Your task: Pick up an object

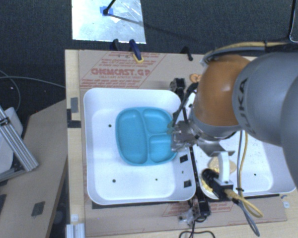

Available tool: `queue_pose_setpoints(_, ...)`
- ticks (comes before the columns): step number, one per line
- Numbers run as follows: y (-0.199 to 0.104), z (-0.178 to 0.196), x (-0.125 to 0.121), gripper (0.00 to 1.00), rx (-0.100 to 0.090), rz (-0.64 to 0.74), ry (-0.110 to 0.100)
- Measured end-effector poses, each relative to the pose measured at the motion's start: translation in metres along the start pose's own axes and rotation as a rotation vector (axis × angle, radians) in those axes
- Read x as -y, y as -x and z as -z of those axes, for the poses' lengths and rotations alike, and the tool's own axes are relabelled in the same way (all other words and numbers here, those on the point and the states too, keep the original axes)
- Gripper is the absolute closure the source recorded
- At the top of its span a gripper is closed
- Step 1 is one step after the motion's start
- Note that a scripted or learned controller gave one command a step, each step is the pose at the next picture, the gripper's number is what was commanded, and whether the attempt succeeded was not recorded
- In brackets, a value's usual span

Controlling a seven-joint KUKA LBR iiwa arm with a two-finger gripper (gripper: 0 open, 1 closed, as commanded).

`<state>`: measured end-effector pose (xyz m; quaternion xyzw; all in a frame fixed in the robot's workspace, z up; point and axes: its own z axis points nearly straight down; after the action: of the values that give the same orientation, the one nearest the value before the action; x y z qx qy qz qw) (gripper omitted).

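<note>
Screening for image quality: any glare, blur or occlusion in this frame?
Camera view: even lighting; the blue divided tray in the left bin is sharp; glare washes out the shiny sheet at top; the close arm looks soft and hides much of the right bin.

Blue plastic tray [142, 135] w/ three compartments lies flat, open side up, approx. mid of the left white bin [102, 182], nearer its right wall. Right edge sits at the arm's wrist; contact unclear.
</note>
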<state>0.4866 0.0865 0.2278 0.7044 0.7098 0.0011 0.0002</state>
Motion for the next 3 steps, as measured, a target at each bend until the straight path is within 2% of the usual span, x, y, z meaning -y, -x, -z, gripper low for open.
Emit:
queue_pose_setpoints(1, -0.100, 0.135, -0.009, 1.00, -0.008, 0.009, 0.015)
queue_pose_setpoints(2, -0.084, 0.265, -0.001, 1.00, -0.005, -0.002, 0.013)
queue_pose_setpoints(3, -0.085, 0.269, -0.002, 1.00, -0.002, 0.005, 0.005)
